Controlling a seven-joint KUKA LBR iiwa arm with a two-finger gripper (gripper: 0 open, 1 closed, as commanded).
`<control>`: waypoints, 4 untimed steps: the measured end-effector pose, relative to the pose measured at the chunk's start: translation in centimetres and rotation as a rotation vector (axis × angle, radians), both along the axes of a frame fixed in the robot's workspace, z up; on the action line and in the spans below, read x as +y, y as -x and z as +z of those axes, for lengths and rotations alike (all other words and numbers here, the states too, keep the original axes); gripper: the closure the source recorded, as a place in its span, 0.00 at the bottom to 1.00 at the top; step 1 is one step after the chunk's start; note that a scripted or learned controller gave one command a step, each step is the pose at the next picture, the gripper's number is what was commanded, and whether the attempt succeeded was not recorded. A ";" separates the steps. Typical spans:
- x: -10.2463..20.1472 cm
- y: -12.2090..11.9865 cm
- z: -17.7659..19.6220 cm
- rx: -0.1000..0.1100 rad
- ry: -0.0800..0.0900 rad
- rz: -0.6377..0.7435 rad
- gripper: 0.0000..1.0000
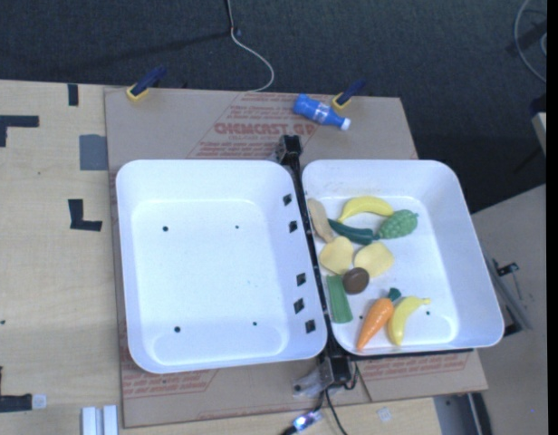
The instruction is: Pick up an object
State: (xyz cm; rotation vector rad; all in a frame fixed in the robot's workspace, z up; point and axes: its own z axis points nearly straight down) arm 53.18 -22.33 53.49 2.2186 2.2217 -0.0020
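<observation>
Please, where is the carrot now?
The carrot lies in the right bin, near its front edge, between the green stick and a banana.

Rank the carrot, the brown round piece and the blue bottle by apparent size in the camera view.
1. Blue plastic bottle and orange toy carrot: alike in length, and the bottle lies farther away, so unranked.
2. Small brown round piece: clearly smallest.

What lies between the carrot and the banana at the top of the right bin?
In the camera view, a pale yellow piece and a brown round piece lie between the carrot and the top banana.
</observation>
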 end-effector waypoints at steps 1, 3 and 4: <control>0.0 -1.8 0.0 0.000 0.000 0.001 1.00; 0.0 -2.4 0.0 0.000 0.000 0.000 1.00; 0.0 -2.6 0.0 0.000 0.000 0.000 1.00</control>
